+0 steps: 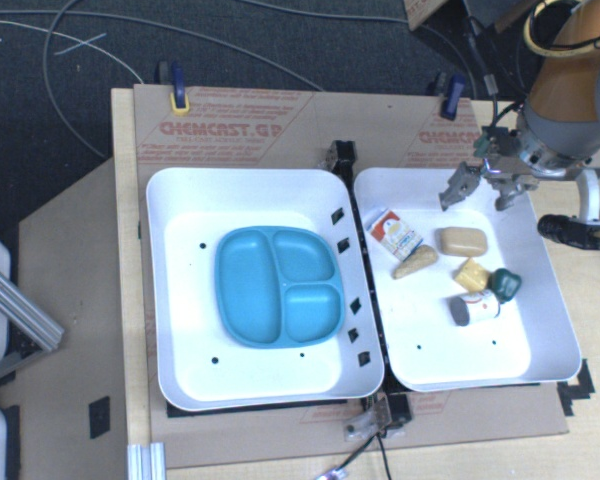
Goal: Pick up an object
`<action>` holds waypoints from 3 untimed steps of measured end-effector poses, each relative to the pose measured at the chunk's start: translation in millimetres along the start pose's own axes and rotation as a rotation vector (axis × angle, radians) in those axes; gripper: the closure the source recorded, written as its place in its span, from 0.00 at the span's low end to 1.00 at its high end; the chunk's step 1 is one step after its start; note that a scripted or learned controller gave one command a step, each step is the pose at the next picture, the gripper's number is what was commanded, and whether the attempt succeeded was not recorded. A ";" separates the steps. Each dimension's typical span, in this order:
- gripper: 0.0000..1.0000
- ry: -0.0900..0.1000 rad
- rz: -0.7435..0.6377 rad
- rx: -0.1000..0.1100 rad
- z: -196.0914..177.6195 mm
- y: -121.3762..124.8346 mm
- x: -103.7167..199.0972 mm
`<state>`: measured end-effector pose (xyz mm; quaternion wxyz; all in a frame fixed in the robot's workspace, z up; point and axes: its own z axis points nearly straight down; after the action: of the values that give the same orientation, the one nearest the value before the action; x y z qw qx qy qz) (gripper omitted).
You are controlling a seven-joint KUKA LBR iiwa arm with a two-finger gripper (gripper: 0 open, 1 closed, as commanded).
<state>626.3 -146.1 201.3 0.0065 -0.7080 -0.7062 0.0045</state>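
Bench (130, 218): two bins (170, 268), one plate (278, 286).

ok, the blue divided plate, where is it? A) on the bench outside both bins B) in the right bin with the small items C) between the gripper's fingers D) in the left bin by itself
D: the blue divided plate lies flat in the left bin, while the gripper hangs open over the right bin near the small items.

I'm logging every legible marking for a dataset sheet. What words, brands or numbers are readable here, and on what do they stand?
"CHEMCAST GP", red print repeated on the brown paper-faced sheet beneath the two white bins; the last letters are uncertain.
Same red print near the sheet's right end, too blurred to read surely.
Small red-and-white packet in the right bin: print too small to read.
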 end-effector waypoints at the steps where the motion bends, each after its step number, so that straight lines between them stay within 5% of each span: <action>1: 0.00 -0.002 -0.003 -0.015 -8.7 3.0 0.3; 3: 0.00 -0.001 -0.002 -0.010 89.8 2.7 -10.1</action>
<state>627.6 -156.0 111.4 0.0027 -0.7073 -0.7069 0.0014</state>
